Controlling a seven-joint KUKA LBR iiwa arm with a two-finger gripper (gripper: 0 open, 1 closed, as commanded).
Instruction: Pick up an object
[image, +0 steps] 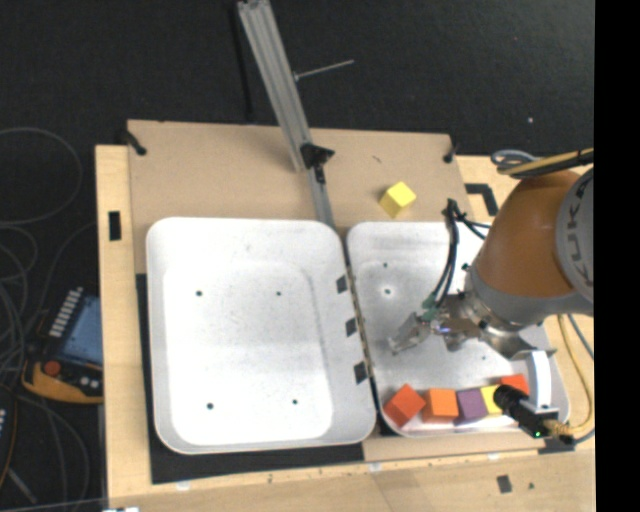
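My gripper (428, 335) hangs over the middle of the right bin (400, 255), its fingers spread open with nothing between them. Below it, along the bin's near edge, lies a row of small blocks: a red-orange block (405, 403), an orange block (441, 403), a purple block (471, 403) and a yellow block (491, 398). Another red-orange piece (514, 385) sits at the row's right end, partly behind the arm's black fittings. The gripper is apart from all of them.
The left bin (245, 330) lies beside the right one. A yellow cube (397, 197) rests on the bench behind the right bin. A slanted metal rail (290, 110) rises from the bins' far edge. The arm's orange band (525, 240) covers the right bin's right side.
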